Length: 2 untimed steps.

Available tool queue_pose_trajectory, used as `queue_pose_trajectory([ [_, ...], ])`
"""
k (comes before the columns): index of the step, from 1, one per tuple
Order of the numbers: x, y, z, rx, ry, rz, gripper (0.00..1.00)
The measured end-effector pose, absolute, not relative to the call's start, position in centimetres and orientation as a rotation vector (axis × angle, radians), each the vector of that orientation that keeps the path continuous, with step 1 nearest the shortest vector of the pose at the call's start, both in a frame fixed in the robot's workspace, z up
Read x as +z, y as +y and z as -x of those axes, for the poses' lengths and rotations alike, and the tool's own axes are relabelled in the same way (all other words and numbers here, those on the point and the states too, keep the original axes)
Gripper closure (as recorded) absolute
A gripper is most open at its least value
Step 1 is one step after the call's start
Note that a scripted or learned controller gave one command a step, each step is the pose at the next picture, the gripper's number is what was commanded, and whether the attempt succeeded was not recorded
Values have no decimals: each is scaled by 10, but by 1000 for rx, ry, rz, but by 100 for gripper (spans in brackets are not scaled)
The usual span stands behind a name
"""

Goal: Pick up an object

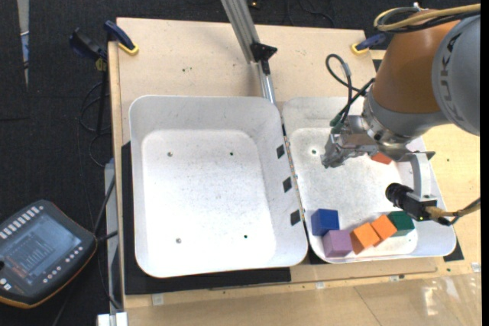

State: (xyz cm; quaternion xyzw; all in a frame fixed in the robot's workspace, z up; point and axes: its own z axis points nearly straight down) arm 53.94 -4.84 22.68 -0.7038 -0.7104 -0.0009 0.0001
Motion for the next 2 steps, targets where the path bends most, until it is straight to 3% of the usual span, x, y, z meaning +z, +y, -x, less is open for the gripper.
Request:
queue_pose_trajectory([
  [1,227,16,-539,-3,-2232,2209,100],
  [2,223,71,-525,0,-2230,2210,100],
])
